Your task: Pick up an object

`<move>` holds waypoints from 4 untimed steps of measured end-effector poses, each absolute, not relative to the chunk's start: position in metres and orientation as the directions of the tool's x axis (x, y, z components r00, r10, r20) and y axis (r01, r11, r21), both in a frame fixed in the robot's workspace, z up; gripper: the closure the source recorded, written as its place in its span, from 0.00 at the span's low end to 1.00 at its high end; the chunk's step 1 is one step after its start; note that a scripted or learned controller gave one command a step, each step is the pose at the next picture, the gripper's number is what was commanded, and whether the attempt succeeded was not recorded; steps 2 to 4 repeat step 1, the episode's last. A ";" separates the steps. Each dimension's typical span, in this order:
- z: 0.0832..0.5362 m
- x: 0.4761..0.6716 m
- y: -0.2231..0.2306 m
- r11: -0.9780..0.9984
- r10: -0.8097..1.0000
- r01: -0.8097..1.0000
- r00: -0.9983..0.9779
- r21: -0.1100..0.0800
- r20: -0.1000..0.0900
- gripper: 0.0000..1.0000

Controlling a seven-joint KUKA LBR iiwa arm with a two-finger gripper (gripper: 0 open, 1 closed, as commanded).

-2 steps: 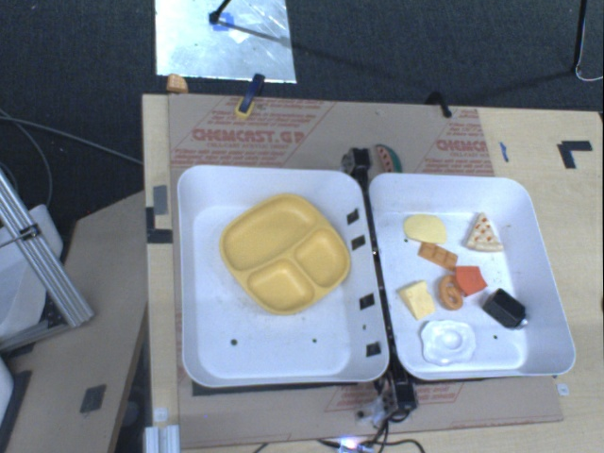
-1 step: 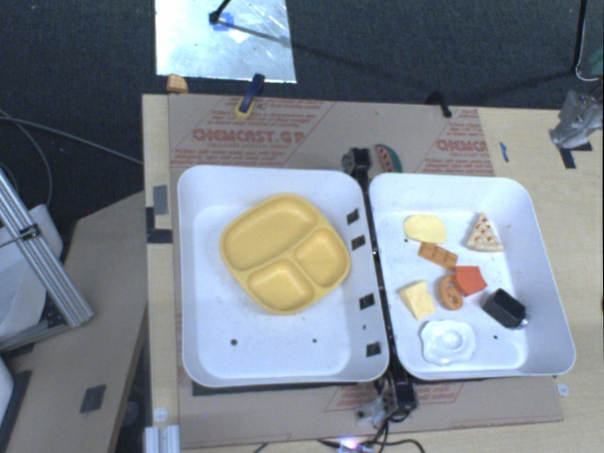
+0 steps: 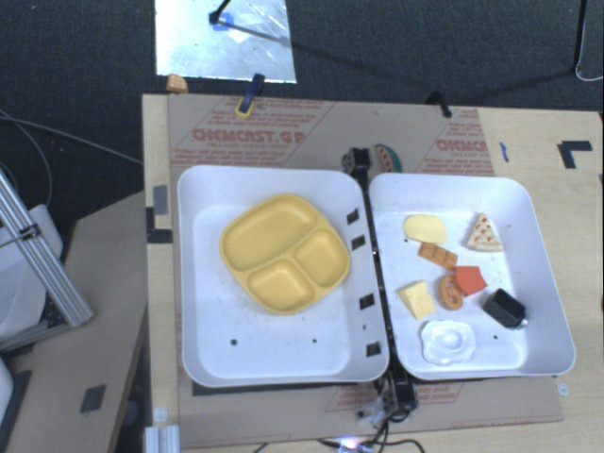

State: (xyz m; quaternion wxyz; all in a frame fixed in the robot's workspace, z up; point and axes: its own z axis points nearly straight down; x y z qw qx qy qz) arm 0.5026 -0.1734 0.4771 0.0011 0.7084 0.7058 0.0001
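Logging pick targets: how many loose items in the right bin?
7, none seems hidden: pale yellow piece, pizza slice, brown waffle bar, red block, pretzel, cheese wedge, black block. Add the fried egg near the front: 8.

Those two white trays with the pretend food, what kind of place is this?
Probably a robotics lab test bench, not a kitchen. Two white bins sit on a cardboard-covered bench; one holds a yellow divided plate, the other toy food such as a fried egg. Cables trail across the dark carpet.
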 end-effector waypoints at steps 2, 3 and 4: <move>0.439 0.486 -0.209 -0.003 1.000 1.000 0.003 0.001 -0.001 1.00; 0.439 0.486 -0.209 -0.003 1.000 1.000 0.003 0.001 -0.001 1.00; 0.439 0.486 -0.209 -0.003 1.000 1.000 0.003 0.001 -0.001 1.00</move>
